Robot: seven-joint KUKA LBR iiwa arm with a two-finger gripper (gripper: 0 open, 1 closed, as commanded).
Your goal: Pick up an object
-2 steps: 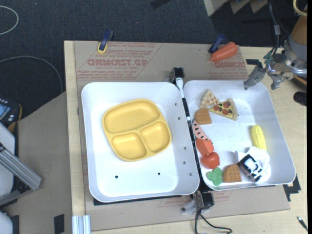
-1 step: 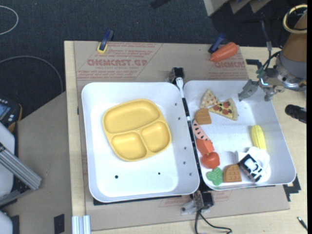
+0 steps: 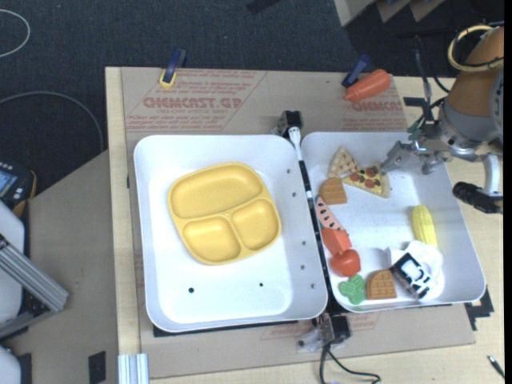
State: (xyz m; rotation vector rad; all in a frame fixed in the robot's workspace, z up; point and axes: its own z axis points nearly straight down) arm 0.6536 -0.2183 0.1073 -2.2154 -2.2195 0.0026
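crowding toy food [image 3: 352, 238], yellow tray [image 3: 224, 213] apart

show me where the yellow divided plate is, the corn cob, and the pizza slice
yellow divided plate [image 3: 225, 213]: camera view, where its dividers meet.
corn cob [image 3: 423, 225]: camera view, middle of the cob.
pizza slice [image 3: 370, 179]: camera view, its topped face.

Two bins side by side, tray at nine, food pieces at three

The divided tray [image 3: 225, 212] sat in the left bin [image 3: 160, 294]. In the right bin [image 3: 460, 222], the pizza slice [image 3: 370, 178] lay at twelve o'clock with the gripper [image 3: 394, 160] just beside it at two; the corn [image 3: 423, 225] lay at three, the waffle [image 3: 382, 285] and tomato [image 3: 346, 262] toward seven, near the divider.
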